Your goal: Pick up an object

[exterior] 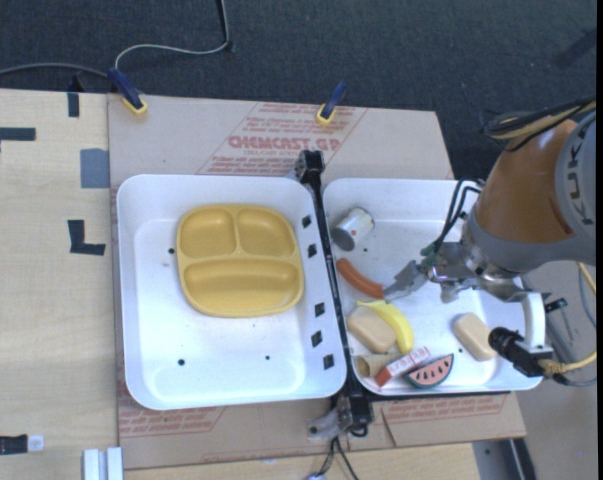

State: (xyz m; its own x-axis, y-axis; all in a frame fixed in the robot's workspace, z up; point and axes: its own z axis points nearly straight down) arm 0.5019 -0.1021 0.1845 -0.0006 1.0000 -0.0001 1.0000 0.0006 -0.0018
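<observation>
The right bin (pixel 401 200) holds several toy foods. A red sausage (pixel 359 278) lies near the bin's left wall, with a silver metal cup (pixel 351 228) above it. A yellow banana (pixel 395 324) curves over a tan bread piece (pixel 369 331). A watermelon slice (pixel 429 370) and a small red piece (pixel 383 375) lie at the front edge. A tan block (pixel 472 336) sits at the right. My gripper (pixel 426 276) hangs low over the middle of this bin, just right of the sausage, and nothing is visibly held.
The left bin (pixel 141 298) carries a yellow divided plate (pixel 239 259). A black divider (pixel 321 268) runs between the bins. The grey and orange arm (pixel 531 203) covers the right bin's far right side. Cardboard lies under both bins.
</observation>
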